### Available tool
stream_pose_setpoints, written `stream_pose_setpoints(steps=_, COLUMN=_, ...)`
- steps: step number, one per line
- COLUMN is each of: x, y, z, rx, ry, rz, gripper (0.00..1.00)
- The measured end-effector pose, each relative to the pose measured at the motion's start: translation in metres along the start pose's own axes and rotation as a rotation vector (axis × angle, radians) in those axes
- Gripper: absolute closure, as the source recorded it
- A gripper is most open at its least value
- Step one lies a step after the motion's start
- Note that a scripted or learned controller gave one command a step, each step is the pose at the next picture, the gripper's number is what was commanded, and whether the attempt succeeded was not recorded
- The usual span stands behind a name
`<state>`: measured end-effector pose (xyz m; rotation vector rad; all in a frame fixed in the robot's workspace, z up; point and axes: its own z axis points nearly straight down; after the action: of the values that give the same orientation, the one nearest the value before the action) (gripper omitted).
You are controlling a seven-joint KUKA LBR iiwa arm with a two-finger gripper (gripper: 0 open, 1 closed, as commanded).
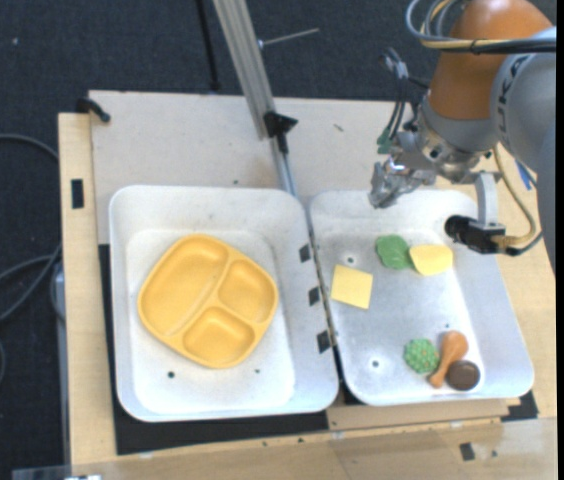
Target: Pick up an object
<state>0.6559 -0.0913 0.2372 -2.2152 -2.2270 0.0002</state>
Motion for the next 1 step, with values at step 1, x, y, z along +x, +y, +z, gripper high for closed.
stream_pose_setpoints(steps=1, x=0.0419, y=-0.0037, z=0.0016, rx=0.0, ry=0.0, rz=0.0, gripper=1.0)
